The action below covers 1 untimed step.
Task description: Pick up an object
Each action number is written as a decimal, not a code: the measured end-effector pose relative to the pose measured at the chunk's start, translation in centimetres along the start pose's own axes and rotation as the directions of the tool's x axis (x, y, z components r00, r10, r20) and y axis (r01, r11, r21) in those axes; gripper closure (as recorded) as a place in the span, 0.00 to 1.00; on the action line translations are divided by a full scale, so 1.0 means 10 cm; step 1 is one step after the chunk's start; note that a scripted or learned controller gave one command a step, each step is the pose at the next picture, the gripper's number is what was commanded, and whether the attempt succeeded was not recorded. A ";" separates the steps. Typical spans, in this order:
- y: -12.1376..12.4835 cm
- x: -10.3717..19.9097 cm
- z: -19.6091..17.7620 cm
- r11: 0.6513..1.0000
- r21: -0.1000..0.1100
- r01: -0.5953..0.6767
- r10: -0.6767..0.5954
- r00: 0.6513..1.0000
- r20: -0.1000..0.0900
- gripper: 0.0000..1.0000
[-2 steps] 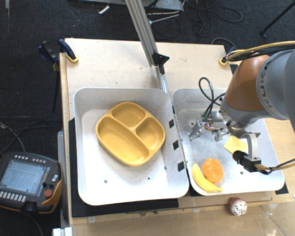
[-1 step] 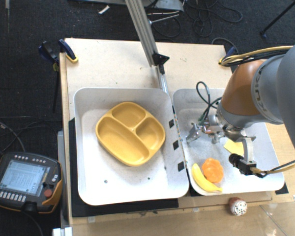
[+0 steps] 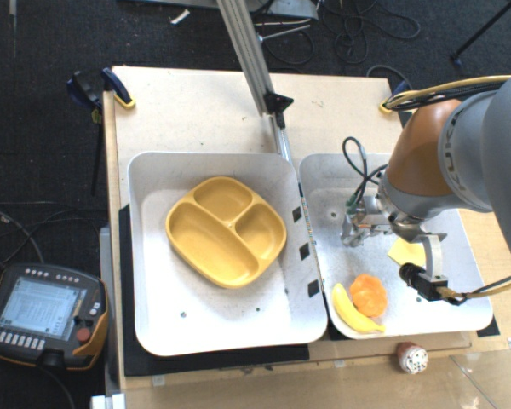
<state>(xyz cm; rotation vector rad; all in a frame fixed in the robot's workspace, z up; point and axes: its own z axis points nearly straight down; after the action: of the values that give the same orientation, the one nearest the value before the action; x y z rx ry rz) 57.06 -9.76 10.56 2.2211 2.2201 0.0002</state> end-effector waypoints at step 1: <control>0.00 0.02 -0.63 1.000 -0.005 0.003 -0.003 1.000 0.000 1.00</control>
<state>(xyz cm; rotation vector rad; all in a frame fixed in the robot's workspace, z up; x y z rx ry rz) 57.03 -9.56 16.89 2.2156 2.2202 0.0056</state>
